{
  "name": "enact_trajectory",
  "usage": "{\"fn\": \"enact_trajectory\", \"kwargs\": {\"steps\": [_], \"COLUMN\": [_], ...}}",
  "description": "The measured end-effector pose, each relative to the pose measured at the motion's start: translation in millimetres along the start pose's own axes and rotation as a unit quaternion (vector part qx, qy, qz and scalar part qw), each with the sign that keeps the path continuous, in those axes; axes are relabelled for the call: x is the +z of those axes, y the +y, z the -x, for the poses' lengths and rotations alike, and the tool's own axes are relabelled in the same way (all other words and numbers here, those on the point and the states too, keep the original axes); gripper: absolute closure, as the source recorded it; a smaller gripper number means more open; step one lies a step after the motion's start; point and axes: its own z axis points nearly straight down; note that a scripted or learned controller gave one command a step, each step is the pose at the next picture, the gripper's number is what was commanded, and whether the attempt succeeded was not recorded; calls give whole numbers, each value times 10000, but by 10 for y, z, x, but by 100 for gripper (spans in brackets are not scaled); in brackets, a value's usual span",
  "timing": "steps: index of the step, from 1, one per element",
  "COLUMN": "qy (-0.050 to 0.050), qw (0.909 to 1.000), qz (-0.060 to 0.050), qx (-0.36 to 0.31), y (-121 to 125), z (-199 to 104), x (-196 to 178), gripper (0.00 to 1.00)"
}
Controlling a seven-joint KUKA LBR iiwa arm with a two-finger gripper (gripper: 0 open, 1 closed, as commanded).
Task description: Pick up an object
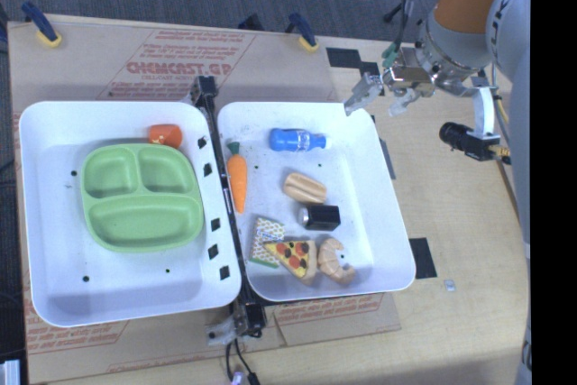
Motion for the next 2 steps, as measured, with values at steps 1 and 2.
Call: {"fn": "enact_trajectory", "kwargs": {"steps": [1, 2], "qy": [7, 15], "qw": [10000, 9950], "qz": [-13, -63], "qx": [-28, -1000], "y": [239, 229], "z": [-157, -990], "x": [1294, 1904], "gripper": [0, 0]}}
